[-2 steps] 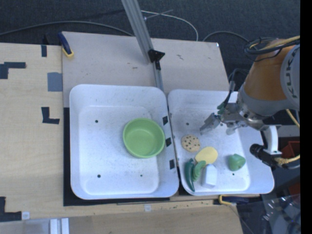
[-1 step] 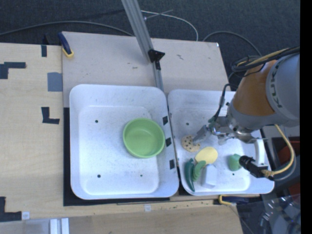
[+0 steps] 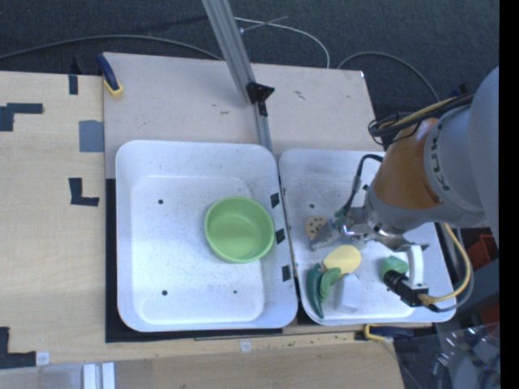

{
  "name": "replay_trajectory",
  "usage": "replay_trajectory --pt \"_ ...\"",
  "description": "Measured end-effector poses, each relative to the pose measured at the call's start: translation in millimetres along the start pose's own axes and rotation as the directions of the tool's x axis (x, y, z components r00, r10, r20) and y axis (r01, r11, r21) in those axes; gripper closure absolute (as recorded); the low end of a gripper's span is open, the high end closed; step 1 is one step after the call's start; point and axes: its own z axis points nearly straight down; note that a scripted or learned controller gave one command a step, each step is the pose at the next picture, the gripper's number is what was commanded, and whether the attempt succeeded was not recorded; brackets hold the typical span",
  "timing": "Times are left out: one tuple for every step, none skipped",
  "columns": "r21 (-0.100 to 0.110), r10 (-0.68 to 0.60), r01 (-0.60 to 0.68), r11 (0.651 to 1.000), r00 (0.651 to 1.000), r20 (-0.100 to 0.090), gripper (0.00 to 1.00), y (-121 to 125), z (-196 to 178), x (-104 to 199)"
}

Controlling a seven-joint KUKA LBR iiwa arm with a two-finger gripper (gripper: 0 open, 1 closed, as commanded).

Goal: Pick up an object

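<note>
My gripper (image 3: pixel 334 233) is low in the right bin (image 3: pixel 324 168), reaching in from the right under the orange-banded wrist (image 3: pixel 405 177). Its tip lies between a small tan perforated piece (image 3: pixel 315 225) on its left and a yellow rounded object (image 3: pixel 342 258) just below it. A dark green curved object (image 3: pixel 324 283) and a pale translucent block (image 3: pixel 350 292) sit at the bin's front edge. A light green piece (image 3: pixel 395 264) lies to the right, under the arm. I see nothing held.
A green bowl (image 3: pixel 239 229) sits in the left bin (image 3: pixel 146 168), right of its centre. A grey pole (image 3: pixel 231 39) slants down to the divide between the bins. Cables hang along the arm's right side near the bin's right wall.
</note>
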Motion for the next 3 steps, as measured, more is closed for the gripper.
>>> replay_trajectory --pt "0.002 -0.001 0.001 1.000 1.000 -0.003 1.00 0.0 -11.9 1.0" --pt "-0.002 0.000 0.000 1.000 1.000 -0.001 1.00 2.6 -54.1 -1.0" --pt "-0.004 -0.001 0.001 1.000 1.000 -0.001 1.00 -5.3 -111.2 1.8"
